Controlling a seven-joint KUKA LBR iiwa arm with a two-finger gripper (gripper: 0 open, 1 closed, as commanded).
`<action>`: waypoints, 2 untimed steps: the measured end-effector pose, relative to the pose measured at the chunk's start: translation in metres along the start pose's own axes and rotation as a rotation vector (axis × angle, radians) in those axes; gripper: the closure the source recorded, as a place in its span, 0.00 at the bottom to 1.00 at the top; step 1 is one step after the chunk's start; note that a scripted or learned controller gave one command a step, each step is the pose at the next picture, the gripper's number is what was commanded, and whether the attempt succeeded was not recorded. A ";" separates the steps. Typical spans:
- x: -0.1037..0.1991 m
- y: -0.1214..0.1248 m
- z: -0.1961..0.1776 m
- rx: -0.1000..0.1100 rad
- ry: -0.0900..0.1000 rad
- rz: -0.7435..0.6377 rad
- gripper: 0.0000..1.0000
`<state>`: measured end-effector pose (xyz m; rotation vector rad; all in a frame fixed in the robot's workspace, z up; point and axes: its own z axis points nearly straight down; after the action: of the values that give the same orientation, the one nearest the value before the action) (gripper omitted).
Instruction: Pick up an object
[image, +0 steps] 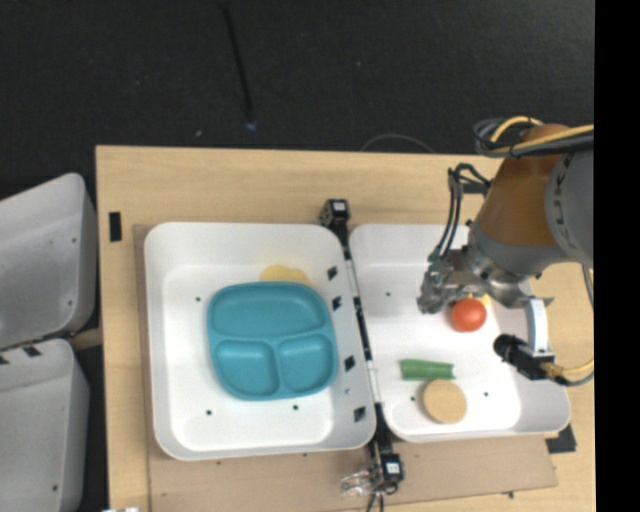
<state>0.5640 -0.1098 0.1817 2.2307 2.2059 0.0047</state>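
Pale wooden desk (120, 190) across the middle of the frame, bearing two white bins. Left bin (165, 330) with a blue divided plate (271, 338) and a yellow piece (284, 272) just above it. Right bin (395, 260) under the grey arm (525, 215). Pincer (440, 296) low at centre right, spread or pressed together impossible to tell, red ball (467, 316) just beside it. Lower down, tan disc (444, 402) and green strip (427, 369).
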 end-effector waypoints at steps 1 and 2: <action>0.001 0.003 -0.044 -0.001 0.000 -0.014 1.00; 0.000 0.005 -0.067 0.001 0.000 -0.015 1.00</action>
<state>0.5682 -0.1103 0.2485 2.2151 2.2227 0.0038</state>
